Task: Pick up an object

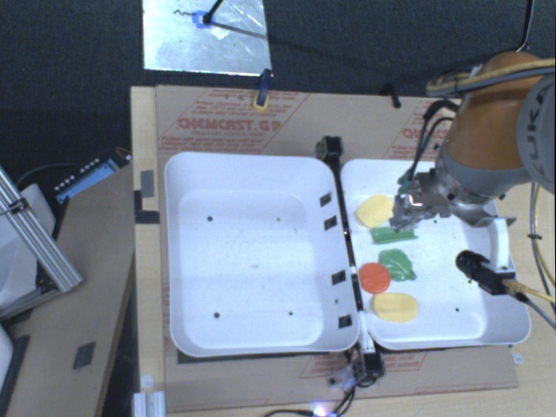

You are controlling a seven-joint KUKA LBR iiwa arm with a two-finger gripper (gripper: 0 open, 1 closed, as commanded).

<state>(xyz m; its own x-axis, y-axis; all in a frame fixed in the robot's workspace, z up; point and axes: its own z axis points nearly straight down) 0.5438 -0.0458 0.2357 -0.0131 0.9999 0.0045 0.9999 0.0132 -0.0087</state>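
Observation:
In the right bin (486,320) lie a pale yellow round piece (374,208), a flat green strip (393,233), a dark green leafy piece (397,263), an orange-red disc (374,277) and a yellow oval (395,307). My gripper (405,218) hangs low over the bin's upper middle, right at the edge of the pale yellow piece and just above the green strip. Its fingertips are too small and dark to read, and nothing shows clearly between them.
The left bin (252,250) lies beside the right one, with black clips (339,276) along the divider between them. A black cable fitting (480,270) sits over the right bin's right side. A silver plate (207,23) lies beyond the bench.

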